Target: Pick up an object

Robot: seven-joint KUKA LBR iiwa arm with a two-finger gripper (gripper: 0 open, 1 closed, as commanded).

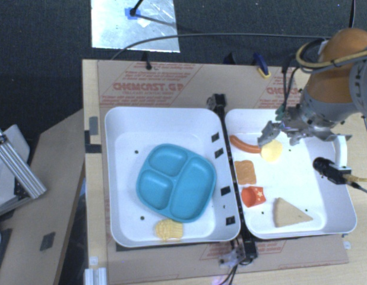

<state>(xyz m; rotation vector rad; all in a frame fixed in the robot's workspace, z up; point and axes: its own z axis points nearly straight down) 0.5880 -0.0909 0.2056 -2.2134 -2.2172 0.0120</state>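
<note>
My gripper (pixel 281 136) hangs over the back of the right bin (pixel 338 218), its two grey fingers spread apart and open. Just below its left finger (pixel 268 133) lies a small yellow round piece (pixel 271 152); I see nothing held between the fingers. An orange-red sausage (pixel 245 144) lies to the left of it. Further forward are an orange toast slice (pixel 245 172), a red pepper piece (pixel 253 196) and a tan bread wedge (pixel 290 214).
The left bin (pixel 121 159) holds a blue divided plate (pixel 176 181) and a yellow corn cob (pixel 169 229) at its front edge. A black divider (pixel 230 177) runs between the bins. The arm's black side part (pixel 329 170) overhangs the right bin.
</note>
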